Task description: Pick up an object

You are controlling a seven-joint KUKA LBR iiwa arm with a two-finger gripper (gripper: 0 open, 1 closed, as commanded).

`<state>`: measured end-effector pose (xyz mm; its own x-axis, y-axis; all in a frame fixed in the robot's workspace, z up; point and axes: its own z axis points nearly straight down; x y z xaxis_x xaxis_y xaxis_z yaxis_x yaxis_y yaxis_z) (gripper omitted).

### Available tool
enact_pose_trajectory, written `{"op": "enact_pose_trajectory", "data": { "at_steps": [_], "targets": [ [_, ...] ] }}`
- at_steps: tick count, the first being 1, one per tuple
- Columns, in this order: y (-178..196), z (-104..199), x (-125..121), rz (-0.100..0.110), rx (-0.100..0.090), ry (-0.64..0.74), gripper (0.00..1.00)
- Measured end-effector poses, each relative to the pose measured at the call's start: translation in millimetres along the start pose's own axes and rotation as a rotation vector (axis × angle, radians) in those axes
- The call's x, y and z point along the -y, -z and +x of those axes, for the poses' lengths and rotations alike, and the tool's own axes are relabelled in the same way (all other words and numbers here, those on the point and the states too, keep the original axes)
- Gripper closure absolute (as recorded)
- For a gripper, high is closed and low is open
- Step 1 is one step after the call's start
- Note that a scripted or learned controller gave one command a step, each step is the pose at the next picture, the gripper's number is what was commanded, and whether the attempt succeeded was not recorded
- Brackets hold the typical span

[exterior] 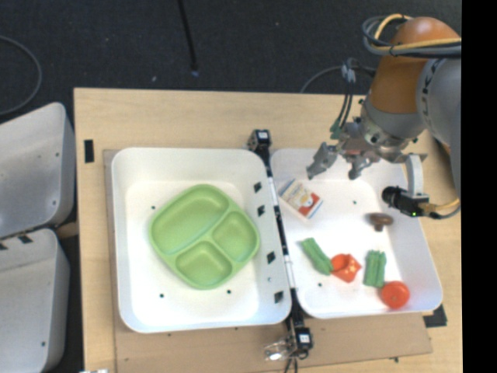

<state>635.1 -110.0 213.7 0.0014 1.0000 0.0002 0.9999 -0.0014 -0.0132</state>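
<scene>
My gripper (340,164) hangs over the far part of the right bin (411,231), fingers spread open with nothing between them. Just below and left of it lies a small white and red carton (300,199). Further down the bin lie a green pepper piece (316,256), a red pepper piece (346,266), a green ridged vegetable (375,269) and a red tomato (395,294). A small brown object (380,221) rests near the right side of the bin.
The left bin (132,286) holds a green divided plate (204,235). A black ridge with clips (273,231) separates the two bins. A black fitting with a cable (408,200) sits at the right bin's far right.
</scene>
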Motion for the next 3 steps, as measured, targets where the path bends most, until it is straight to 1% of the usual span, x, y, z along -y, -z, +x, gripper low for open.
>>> {"op": "enact_pose_trajectory", "data": {
  "at_steps": [1, 2, 3],
  "targets": [
    [8.7, 0.2, -2.5, -0.014, 0.000, 0.002, 0.00],
    [-37.8, 7.2, -3.5, -0.011, 0.001, 0.004, 0.00],
    [-100.3, 0.8, -2.6, -0.009, 0.002, 0.000, 0.00]
  ]
}}
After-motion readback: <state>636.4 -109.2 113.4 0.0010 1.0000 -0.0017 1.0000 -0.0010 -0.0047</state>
